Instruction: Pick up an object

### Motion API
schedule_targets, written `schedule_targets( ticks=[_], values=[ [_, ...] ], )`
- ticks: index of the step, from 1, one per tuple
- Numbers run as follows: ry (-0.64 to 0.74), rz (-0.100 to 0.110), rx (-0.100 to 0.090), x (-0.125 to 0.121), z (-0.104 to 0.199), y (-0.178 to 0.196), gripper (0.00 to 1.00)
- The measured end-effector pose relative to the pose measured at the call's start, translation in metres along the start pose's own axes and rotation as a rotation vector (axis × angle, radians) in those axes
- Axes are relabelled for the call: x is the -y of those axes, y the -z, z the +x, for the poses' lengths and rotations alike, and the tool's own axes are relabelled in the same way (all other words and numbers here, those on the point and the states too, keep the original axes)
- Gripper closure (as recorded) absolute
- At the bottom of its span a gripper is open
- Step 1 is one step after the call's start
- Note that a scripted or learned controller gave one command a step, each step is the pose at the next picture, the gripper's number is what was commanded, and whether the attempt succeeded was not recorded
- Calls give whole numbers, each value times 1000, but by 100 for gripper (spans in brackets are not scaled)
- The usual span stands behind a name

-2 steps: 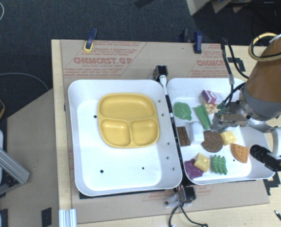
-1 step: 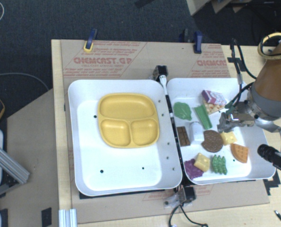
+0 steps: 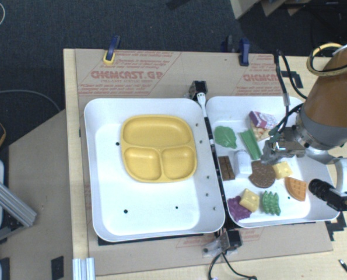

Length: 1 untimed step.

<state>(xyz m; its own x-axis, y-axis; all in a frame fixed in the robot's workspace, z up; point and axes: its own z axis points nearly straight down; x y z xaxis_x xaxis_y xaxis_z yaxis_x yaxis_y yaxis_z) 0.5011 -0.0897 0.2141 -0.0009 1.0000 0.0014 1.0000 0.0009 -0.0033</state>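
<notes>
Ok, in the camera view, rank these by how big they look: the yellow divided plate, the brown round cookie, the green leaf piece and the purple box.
1. yellow divided plate, by far the largest
2. brown round cookie and green leaf piece, too alike to rank
3. purple box, smallest and partly hidden by the arm

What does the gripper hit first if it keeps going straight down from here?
Probably the brown round piece in the right bin; the gripper sits just above its upper edge, though height is unclear from this view.
</notes>
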Motion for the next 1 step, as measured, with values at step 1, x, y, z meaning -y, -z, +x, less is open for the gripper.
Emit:
schedule_targets(
  ticks=[1],
  values=[
    [1,-7,2,-1,4,20,100]
  ],
)
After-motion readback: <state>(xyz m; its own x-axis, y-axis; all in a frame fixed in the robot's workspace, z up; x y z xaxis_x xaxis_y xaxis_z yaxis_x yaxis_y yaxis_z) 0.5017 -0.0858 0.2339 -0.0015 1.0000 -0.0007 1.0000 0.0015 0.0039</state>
